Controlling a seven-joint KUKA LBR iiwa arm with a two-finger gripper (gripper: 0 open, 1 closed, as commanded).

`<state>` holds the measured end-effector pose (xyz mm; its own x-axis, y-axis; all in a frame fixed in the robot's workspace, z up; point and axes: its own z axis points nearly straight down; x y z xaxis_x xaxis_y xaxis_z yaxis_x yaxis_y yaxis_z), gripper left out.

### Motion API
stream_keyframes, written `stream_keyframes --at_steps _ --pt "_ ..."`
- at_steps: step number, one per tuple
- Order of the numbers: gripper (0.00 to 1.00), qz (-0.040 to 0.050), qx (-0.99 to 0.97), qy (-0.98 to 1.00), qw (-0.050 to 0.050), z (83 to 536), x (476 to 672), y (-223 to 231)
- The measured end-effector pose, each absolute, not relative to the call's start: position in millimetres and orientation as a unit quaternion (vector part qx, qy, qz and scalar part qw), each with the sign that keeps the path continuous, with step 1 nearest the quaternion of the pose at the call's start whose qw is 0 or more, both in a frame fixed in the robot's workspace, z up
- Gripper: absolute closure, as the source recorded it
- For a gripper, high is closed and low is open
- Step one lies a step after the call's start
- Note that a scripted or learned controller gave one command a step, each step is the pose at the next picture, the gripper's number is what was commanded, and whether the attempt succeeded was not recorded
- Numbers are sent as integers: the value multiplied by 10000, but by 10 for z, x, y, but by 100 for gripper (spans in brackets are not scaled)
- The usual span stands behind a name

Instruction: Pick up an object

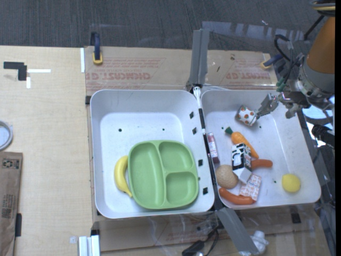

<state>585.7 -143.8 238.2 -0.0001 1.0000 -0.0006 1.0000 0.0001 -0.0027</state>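
White with spots, the little toy [245, 116] sits near the back of the right bin [306, 159], touching the tip of my claw [262, 111] on its left side. I cannot tell if my claw is gripping it.

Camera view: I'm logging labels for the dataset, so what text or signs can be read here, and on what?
Cardboard sheet behind the bins: red print, mirrored and upside down, too blurred to quote surely.
Brown paper bag at the left edge: a recycling symbol; small print unreadable.
Black-and-white carton in the right bin: markings too small to read.
Red-patterned packet: print unreadable.
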Motion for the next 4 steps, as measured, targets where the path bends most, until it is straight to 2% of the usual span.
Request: stream_keyframes --at_steps 1,2,3,4 --pt "0 -1 -6490 -7608 -8 1091 6369 -1115" --pt "0 7 -6441 -7649 9 901 5675 -1096" --pt "100 9 -6463 -7631 10 984 5677 -1111" --pt "100 13 -7171 -6970 2 1901 5859 -612"
